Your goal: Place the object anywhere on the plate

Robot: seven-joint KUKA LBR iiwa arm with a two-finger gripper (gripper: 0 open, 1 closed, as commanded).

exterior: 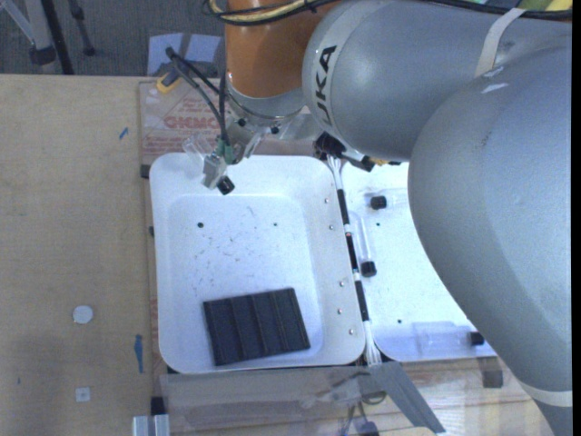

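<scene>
The pincer (221, 169) hangs over the upper left corner of the left shallow white bin (313, 243), at the end of the grey arm with the orange band (272, 44), which enters from the right of the frame. Its small fingers are dark against the white floor, and whether they are apart or together cannot be told; nothing is visible between them.

The only loose item found in that bin is a dark grey ribbed rectangular slab (256, 324), lying flat on the floor near the lower edge of the bin, in the lower centre of the frame. Whether it serves as the task's object or as the plate cannot be settled from this view; no round dish is identifiable. The slab lies well apart from the pincer, downward in the frame and slightly to the right. Its long axis runs nearly left to right, tilted so the right end sits a little higher.

Judgement: the coming move turns on closing this gap downward across the bin floor.

Count: one arm, one pincer, two white bins, one dark slab. The second white bin (399, 289) lies to the right, largely covered by the arm. The tan desk (64, 225) spreads at left.
</scene>
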